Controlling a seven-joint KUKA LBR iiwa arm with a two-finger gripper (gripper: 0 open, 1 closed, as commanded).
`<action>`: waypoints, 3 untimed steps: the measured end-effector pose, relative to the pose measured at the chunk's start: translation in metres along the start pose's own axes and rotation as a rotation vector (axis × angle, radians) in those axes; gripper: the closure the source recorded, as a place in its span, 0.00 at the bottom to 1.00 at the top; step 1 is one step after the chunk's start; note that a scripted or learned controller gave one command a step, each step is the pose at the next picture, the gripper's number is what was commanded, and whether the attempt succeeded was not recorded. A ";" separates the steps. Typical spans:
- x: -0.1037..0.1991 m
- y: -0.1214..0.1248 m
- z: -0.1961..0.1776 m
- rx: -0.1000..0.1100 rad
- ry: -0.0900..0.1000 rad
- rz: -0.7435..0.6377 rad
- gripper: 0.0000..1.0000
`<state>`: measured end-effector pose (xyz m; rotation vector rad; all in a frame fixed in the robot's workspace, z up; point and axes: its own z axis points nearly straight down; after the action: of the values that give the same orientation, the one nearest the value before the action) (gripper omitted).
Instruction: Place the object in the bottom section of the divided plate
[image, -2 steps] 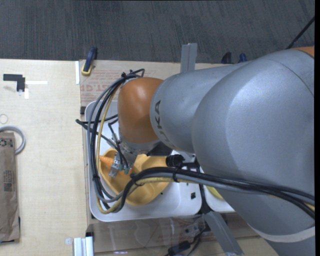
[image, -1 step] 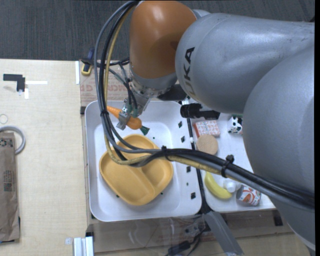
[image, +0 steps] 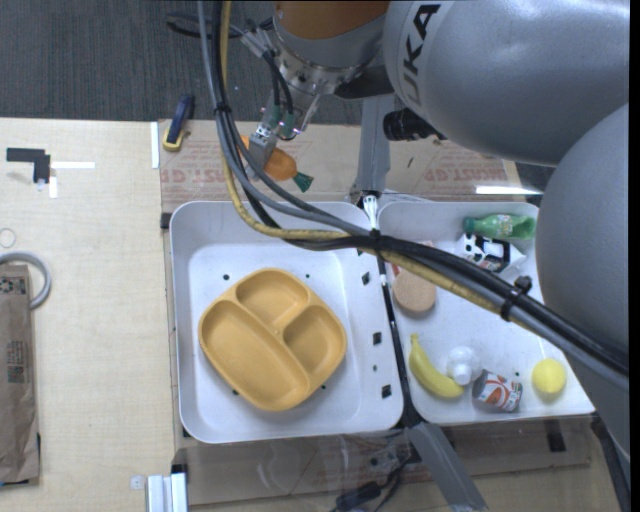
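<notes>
Gripper (image: 266, 138) holds carrot (image: 281, 165); divided plate (image: 272, 338) in left bin (image: 190, 330).

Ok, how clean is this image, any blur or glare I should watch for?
Camera view: the arm up close is soft and out of focus; the divided plate is sharp, evenly lit, without harsh glare; the orange object by the gripper looks slightly blurred.
</notes>
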<state>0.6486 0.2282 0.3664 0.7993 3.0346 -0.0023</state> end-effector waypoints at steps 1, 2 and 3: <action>0.025 -0.013 0.145 0.000 0.001 -0.247 1.00; 0.058 -0.075 0.165 0.001 0.002 -0.266 1.00; 0.027 -0.014 0.166 -0.003 -0.001 -0.546 1.00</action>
<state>0.6191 0.2291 0.2006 -0.0492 3.1370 -0.0002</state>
